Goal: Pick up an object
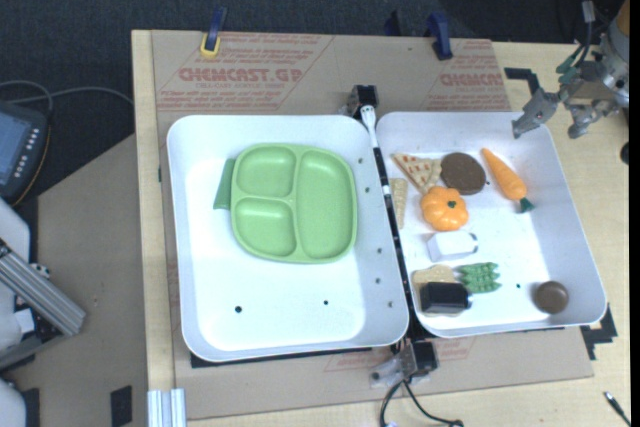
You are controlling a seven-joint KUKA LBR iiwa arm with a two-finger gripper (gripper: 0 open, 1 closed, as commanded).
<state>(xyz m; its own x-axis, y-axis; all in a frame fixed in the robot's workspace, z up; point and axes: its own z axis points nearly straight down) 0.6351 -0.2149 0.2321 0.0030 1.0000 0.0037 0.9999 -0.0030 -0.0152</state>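
Overhead, the gripper [555, 120] hangs spread apart, holding nothing, above the right bin's [575, 245] far corner (cardboard-covered bench [300, 65]).

Right shallow white bin [570, 215] crowded along its left half by small food items, open floor along its right side between orange plastic carrot [504, 175] and brown round piece [550, 296], left shallow white bin [200, 295] open around green divided plate [295, 202]

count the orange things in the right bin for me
2: a carrot lying slanted near the far right, and a small pumpkin in the middle of the right bin, left of the carrot.
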